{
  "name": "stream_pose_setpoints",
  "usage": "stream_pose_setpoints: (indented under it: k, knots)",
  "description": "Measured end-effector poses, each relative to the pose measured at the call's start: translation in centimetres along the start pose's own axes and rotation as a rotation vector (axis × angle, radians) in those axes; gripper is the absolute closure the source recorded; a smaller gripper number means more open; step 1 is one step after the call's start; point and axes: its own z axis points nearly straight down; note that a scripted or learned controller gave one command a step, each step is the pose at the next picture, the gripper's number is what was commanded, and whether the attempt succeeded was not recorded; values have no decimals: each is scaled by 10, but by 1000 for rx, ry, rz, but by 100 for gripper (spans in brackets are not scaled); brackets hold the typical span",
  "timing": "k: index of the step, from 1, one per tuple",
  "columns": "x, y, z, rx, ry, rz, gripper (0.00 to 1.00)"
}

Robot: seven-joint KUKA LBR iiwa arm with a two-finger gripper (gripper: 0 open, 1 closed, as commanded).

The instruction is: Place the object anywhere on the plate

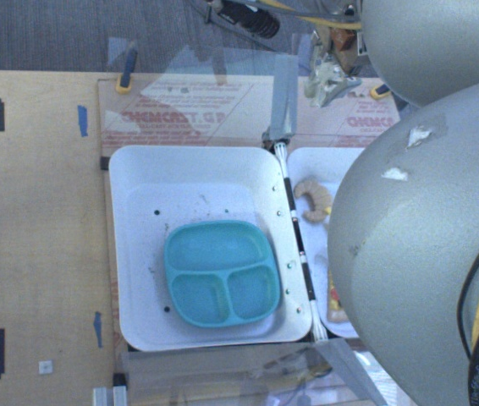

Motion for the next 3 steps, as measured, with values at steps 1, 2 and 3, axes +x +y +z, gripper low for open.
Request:
stream_pose_setpoints:
  k: [1,2,3]
  knots:
    - [-32,-34,184,1,-4,33,100]
    - [0,-54,201,0,-2,-10,100]
    - [0,-53,201,0,-2,-9,0]
